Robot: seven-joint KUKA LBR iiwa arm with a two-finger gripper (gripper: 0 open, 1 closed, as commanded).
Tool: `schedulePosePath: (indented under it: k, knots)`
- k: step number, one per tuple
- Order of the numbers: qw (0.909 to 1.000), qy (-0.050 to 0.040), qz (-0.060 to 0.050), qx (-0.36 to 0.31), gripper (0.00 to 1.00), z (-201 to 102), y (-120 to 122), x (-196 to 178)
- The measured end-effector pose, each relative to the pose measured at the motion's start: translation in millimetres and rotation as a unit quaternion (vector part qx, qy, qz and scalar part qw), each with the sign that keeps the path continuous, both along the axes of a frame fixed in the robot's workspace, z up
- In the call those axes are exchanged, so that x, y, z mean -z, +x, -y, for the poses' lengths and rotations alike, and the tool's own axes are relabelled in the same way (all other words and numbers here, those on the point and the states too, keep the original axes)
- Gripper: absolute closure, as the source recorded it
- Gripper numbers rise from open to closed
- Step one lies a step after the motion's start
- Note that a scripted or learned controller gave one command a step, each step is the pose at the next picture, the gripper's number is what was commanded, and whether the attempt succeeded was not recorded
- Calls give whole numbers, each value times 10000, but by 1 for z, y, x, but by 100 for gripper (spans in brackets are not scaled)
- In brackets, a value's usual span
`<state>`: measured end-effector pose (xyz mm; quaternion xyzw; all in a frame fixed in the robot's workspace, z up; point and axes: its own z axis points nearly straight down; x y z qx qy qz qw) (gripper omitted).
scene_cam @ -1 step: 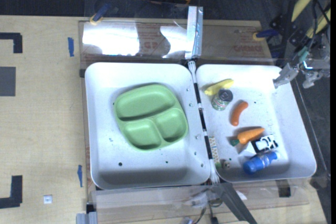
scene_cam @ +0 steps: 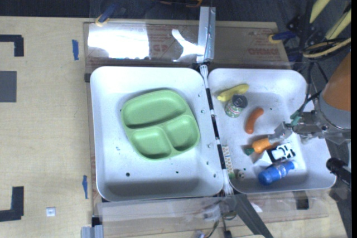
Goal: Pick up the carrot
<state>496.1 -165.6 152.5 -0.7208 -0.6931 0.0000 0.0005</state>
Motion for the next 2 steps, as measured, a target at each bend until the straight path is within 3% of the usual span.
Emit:
schedulePosePath:
  k: [1,2]
  knots:
    - [9435,-26,55,-3313,0,-43,13,65]
    - [9127,-28,38,-4085,0,-66,16,64]
